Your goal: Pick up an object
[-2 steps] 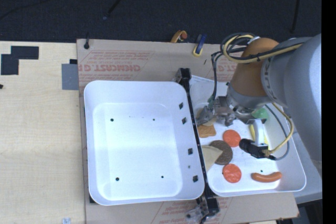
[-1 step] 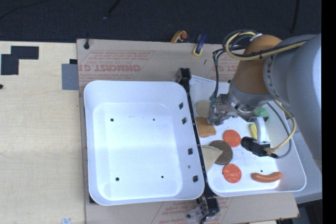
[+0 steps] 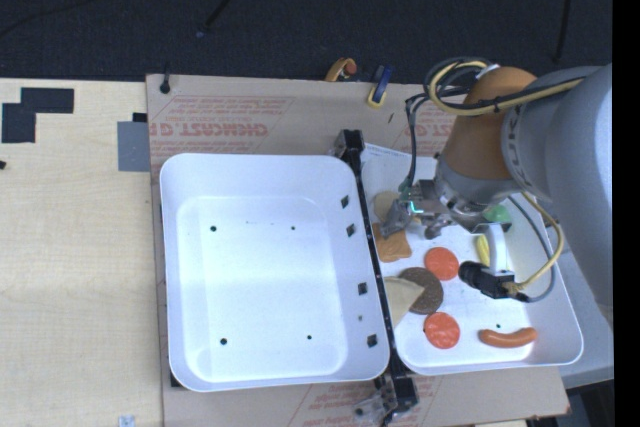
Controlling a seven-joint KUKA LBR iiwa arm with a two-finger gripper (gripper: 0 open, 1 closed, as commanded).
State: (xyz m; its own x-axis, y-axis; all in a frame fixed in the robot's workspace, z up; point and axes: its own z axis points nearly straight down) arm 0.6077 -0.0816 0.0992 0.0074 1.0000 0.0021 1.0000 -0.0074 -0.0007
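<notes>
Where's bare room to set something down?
Left bin: its whole floor is bare. Right bin is crowded: gripper over toast, red discs, sausage; only a bare strip along its near rim.

Left bin [image 3: 190,215]: white, bare floor.
Right bin [image 3: 560,335]: two orange discs [image 3: 442,264], sausage [image 3: 507,337], brown pieces.
Gripper [image 3: 432,210]: low inside right bin.

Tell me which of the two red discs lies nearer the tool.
The upper disc, just below the tool; the other disc lies lower, beside the sausage.
</notes>
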